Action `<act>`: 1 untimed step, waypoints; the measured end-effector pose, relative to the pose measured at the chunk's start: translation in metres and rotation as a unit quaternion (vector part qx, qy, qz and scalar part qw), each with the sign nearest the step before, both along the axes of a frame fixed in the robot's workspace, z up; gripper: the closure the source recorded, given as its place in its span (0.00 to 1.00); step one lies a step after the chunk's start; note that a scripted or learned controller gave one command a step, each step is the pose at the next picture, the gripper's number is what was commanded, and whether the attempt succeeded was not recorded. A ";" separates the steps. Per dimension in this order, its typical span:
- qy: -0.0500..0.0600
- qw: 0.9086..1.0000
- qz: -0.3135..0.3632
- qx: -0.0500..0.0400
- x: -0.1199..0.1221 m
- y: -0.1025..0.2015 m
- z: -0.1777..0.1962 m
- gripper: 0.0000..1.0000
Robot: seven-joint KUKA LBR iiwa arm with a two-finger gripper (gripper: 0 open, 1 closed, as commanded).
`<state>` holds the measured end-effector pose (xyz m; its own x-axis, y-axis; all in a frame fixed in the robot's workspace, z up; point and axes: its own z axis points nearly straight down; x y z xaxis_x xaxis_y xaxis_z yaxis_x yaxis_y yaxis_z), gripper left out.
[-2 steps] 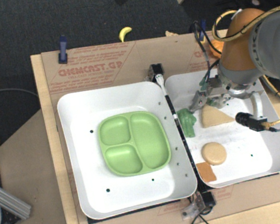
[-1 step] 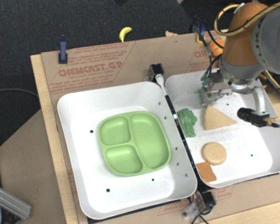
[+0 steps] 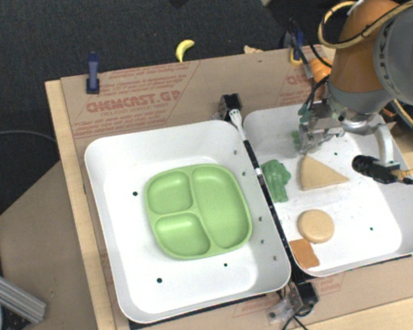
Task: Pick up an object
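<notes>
While the pincer (image 3: 312,133) hovers, we can't tell its state.
We see tan wedge (image 3: 319,173) tip pointing up; left bin (image 3: 113,215) holds green tray (image 3: 197,210).

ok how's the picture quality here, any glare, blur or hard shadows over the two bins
Camera view: even, soft lighting; the green plate in the left bin is sharp with a mild sheen, no harsh glare. The tan wedge and round cookie in the right bin cast only faint shadows. The pincer is small and murky under the wrist, so its detail is hard to read.
</notes>
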<state>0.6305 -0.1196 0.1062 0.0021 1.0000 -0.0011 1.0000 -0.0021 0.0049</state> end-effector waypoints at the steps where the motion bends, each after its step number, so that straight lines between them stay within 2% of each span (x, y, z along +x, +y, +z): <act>1: -0.002 1.000 0.007 0.003 -0.025 0.117 0.084 1.00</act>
<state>0.6058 -0.0028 0.1906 -0.0114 0.9999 0.0047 0.9999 0.0114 0.0080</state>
